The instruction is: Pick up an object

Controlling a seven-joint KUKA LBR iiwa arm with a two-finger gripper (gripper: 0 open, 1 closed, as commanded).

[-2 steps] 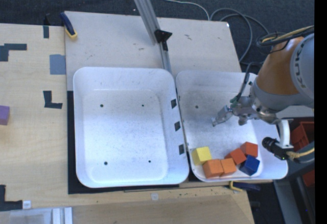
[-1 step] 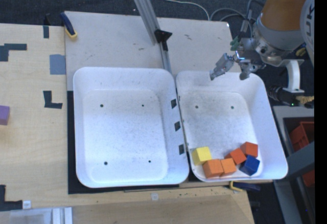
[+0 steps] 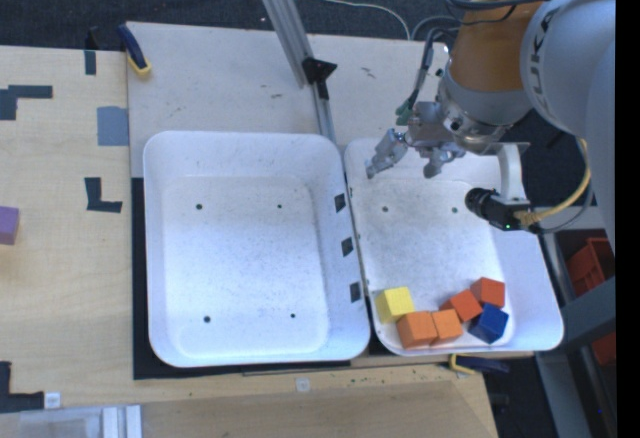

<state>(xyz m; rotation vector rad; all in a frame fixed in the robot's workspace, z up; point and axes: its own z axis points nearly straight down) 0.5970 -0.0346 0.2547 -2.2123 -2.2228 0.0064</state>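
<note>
— Six blocks huddle at the right bin's near edge: one yellow, four orange, one blue.
— And the fingers?
— Spread wide, holding nothing, above that bin's far end. No legible writing.

Blocks clustered in right bin's near corner

- my arm runs off the right edge, so its base is cut away.
- my wrist hides the far rim of the right bin.
- the blue block sits partly behind an orange block.
</note>
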